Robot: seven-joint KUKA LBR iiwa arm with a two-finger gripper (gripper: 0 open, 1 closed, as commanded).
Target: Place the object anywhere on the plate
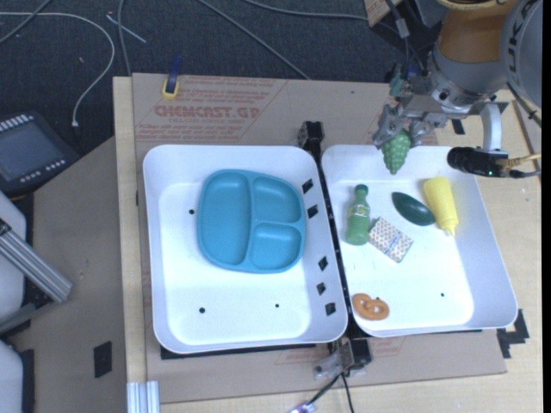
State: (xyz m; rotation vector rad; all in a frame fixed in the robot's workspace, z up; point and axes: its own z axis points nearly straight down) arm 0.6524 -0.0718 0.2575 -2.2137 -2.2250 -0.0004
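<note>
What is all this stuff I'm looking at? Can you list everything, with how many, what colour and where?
plate: one, blue, three compartments, in the left bin
left bin: one, white, left half of the bench
right bin: one, white, right half of the bench
bottle: one, green, left part of the right bin
dark green object: one, dark green oval, middle of the right bin
yellow bottle: one, yellow, beside the dark green object
packet: one, patterned white, below the green bottle
pretzel: one, orange-brown, near front edge of the right bin
bumpy green object: one, light green, at the gripper, above the right bin's far edge
gripper: one, grey, upper right
</note>
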